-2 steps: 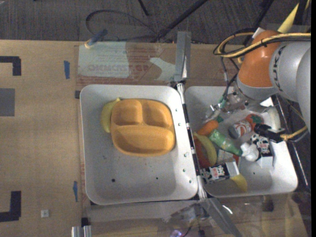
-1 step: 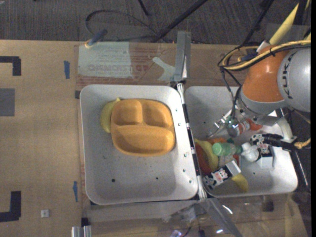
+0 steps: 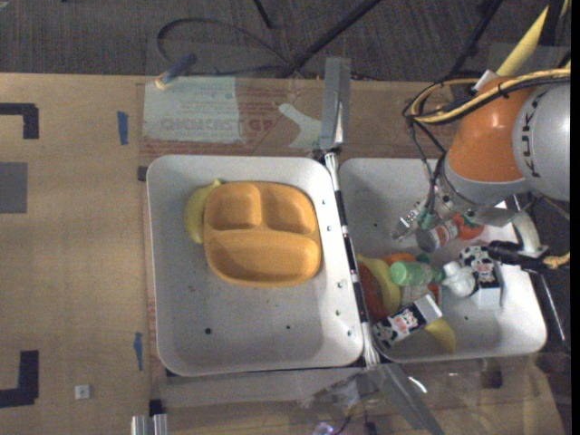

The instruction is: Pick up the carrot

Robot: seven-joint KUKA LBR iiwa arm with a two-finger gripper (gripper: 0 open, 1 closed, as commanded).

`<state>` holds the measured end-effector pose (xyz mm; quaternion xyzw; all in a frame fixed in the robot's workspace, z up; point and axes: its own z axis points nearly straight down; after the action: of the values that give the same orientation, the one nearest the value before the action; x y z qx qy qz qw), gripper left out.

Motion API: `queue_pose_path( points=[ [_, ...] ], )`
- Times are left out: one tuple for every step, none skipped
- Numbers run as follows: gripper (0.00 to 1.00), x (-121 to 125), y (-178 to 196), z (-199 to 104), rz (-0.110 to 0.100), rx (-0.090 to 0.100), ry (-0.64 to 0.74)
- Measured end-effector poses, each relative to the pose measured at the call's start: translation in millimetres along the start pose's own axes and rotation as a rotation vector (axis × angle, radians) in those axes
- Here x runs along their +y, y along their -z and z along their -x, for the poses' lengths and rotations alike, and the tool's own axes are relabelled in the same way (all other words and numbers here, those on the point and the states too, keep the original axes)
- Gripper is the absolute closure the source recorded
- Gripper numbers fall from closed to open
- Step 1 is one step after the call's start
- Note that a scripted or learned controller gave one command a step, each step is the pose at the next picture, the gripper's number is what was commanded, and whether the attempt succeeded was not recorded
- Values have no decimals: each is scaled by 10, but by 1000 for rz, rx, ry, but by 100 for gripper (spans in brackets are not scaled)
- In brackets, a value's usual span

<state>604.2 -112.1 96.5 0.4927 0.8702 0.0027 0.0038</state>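
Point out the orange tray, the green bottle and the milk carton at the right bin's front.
orange tray (image 3: 263, 234), camera view, its large front compartment.
green bottle (image 3: 412, 273), camera view, its body.
milk carton (image 3: 405, 323), camera view, its printed side.

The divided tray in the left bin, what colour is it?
Orange-yellow: the divided tray shows plainly in the camera view, lying in the left bin.

Left bin (image 3: 172, 333) holds orange divided tray (image 3: 262, 232) overlapping a banana (image 3: 194, 214); right bin (image 3: 517, 329) holds cluttered items including milk carton (image 3: 405, 322), green bottle (image 3: 412, 273), with gripper (image 3: 433, 227) low over them.
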Motion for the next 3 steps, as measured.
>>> queue_pose_path(
  points=[
    [100,27,1782,-995,-8,3,-28],
    [100,-657,2556,-663,-8,2,76],
    [100,-1030,2792,-614,-5,1,455]
  ],
)
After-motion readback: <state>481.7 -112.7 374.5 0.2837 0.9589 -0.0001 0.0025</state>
